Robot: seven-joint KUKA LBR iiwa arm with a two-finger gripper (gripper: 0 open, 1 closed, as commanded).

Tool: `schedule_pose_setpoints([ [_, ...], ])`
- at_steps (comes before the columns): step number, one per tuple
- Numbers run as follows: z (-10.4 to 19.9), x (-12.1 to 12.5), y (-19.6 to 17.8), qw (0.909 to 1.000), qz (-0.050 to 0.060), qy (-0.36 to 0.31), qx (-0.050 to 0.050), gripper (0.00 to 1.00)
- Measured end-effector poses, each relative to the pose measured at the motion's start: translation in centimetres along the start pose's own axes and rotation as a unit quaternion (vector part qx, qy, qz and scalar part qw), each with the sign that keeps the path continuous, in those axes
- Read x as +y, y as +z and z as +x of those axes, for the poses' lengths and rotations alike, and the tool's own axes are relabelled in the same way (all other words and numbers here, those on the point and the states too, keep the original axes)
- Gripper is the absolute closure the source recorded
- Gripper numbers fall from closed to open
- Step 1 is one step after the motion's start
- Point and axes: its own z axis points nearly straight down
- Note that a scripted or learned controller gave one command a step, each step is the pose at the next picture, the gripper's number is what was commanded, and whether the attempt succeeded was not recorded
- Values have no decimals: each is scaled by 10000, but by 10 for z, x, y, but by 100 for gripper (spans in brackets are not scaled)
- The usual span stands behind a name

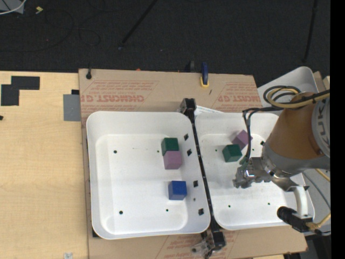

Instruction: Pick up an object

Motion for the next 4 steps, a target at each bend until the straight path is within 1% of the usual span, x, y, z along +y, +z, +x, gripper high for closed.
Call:
schedule_pose_setpoints([
  [1,26,43,-49,10000,-58,-24,-10,100],
  [2,77,85,-143,10000,-80,-31,-12,100],
  [3,57,155,-161,10000,-65,-20,-23,100],
  [4,5,142,-134,10000,-17,18,-21,100],
])
